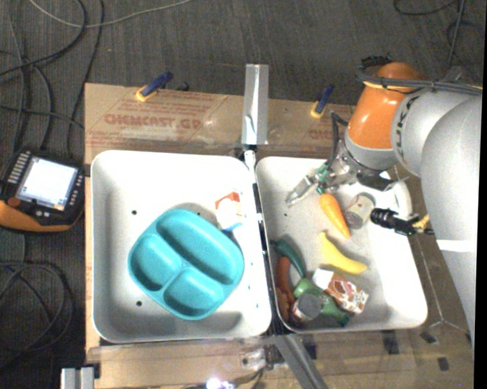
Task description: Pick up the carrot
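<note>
Seemingly a light, rigid, smooth plastic toy, the carrot (334, 213) is lying free in the right bin's (415, 303) upper middle, tapering downward, while the open, empty gripper (314, 184) is hovering just beside its thick top, the surest place to pinch.

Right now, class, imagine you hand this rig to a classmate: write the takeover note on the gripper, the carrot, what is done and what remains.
Gripper: open, holding nothing, in the right white bin near its upper left corner.
Orange tapered carrot: lying in that bin just below and right of the gripper, above the yellow banana.
Done: gripper brought near the carrot.
Left: close on the carrot and lift it.
</note>
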